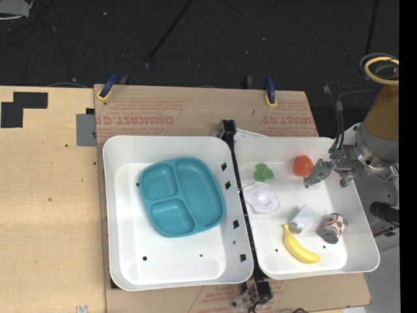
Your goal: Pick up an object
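1. Camera view is taken from above at a slant, and the gripper (330, 172) is seen over the far right part of the right bin (365, 223), reaching in from the right edge.
2. Two dark fingers are seen spread apart, one ending near the red ball and the other further right; nothing is seen between them, so the gripper is judged to be holding nothing.
3. The red ball (301, 165) is found just beside the left fingertip, to its left and slightly further back in the bin. It is judged the nearest candidate for the pick.
4. The deciding relation is this sideways offset: the ball lies outside the gap, not under it, so a short shift to the left would be needed before any descent.
5. Being round, the ball has no long axis, so no wrist turn is judged necessary.
6. Other things are placed nearer the front of the same bin: a green toy (263, 172), a white lid-like piece (261, 198), a banana (299, 246) lying on a diagonal, and a small patterned cup (331, 227).
7. The left bin (124, 240) is occupied by a teal divided plate (182, 196), well apart from the gripper.
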`<state>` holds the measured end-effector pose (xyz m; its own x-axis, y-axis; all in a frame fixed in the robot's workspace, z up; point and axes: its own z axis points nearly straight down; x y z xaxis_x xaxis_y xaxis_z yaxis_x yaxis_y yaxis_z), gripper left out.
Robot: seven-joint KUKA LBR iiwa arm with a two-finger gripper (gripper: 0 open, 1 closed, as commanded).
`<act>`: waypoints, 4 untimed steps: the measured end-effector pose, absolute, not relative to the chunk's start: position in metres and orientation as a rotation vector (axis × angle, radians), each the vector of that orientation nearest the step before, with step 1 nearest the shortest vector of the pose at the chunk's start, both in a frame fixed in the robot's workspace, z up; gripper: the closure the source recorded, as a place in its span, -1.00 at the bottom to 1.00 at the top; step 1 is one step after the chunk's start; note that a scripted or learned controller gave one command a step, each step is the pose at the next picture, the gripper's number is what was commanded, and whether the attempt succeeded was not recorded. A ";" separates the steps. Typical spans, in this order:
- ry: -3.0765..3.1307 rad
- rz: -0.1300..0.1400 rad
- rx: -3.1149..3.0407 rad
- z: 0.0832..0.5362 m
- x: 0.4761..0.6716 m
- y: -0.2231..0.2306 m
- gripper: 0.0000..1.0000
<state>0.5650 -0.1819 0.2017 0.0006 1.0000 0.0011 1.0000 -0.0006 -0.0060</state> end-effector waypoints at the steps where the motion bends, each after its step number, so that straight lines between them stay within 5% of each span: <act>1: -2.221 0.000 -2.221 0.205 0.566 -0.182 -1.00; 3: -2.219 0.004 -2.218 0.103 0.573 -0.191 -1.00; 4: -2.221 0.002 -2.220 0.087 0.573 -0.190 -1.00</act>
<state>0.5730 -0.1900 0.0869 -0.0006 1.0000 0.0001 1.0000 0.0006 -0.0015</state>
